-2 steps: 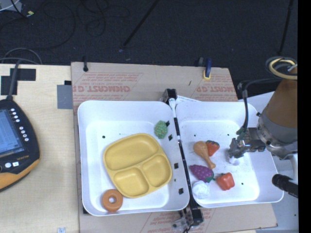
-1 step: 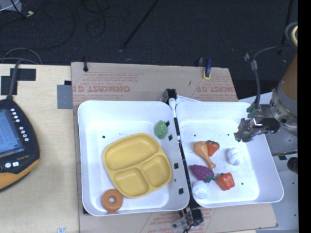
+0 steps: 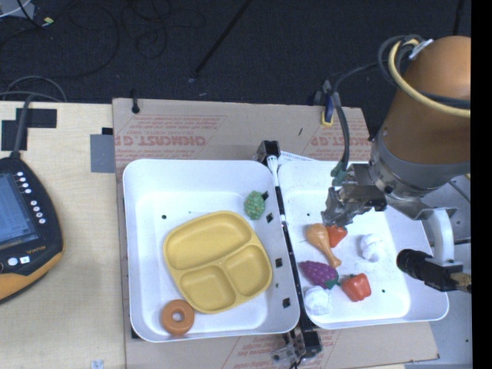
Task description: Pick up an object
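The drumstick, a toy chicken leg in orange-tan, lies in the right bin, and just above its upper end we see the jaws hanging low over the bin; whether they are released or clenched we cannot tell, since the dark wrist hides them. A small red piece touches the drumstick on its right side. Nearer the front wall of that bin we find a purple grape bunch, a red pepper and a white lump, with another white piece toward the right. In the left bin rests a yellow divided tray, a green toy behind it, a doughnut before it. A tablet pendant sits on the desk at left.
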You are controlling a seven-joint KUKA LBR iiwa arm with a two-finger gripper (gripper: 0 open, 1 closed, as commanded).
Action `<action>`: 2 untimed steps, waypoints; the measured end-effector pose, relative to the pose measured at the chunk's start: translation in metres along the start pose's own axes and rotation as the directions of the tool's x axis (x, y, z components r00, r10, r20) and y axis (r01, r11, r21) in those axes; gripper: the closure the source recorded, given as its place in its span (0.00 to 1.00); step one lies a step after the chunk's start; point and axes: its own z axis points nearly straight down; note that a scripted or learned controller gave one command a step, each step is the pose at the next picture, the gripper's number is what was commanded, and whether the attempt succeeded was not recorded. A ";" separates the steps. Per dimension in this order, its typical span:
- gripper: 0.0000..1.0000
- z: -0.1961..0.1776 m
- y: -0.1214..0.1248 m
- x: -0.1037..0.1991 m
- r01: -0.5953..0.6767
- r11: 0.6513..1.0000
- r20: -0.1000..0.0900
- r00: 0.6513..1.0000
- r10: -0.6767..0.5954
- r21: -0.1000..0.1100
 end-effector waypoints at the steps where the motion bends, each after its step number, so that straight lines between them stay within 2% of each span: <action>1: 1.00 -0.009 0.000 -0.004 -0.004 1.000 0.003 1.000 0.004 0.004; 2: 1.00 -0.018 0.000 -0.004 -0.001 1.000 0.003 1.000 0.001 0.008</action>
